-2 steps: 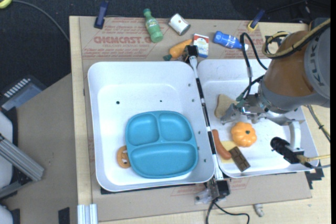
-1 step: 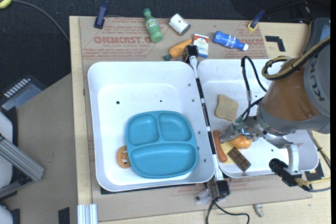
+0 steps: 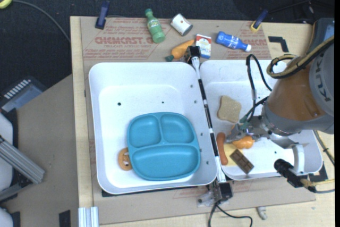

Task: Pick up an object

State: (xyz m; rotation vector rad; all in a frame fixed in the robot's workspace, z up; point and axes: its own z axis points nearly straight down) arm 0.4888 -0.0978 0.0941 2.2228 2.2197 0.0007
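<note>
My gripper (image 3: 245, 130) hangs low in the right bin (image 3: 297, 74), near its front left part, at the end of the grey and orange arm. Right under it, touching or nearly touching, lies a small orange food piece (image 3: 243, 142). A slice of bread (image 3: 229, 108) rests just behind the gripper. A red sausage (image 3: 221, 148) lies along the bin's left wall, and a brown chocolate bar (image 3: 241, 161) sits at the front. The arm's body hides the right half of this bin.
The left bin (image 3: 106, 87) holds a blue divided plate (image 3: 162, 145) and a pretzel (image 3: 124, 160) beside it. Behind the bins lie a green bottle (image 3: 155, 26), a white can (image 3: 181, 24), a small carton (image 3: 202, 45) and a blue bottle (image 3: 232, 41).
</note>
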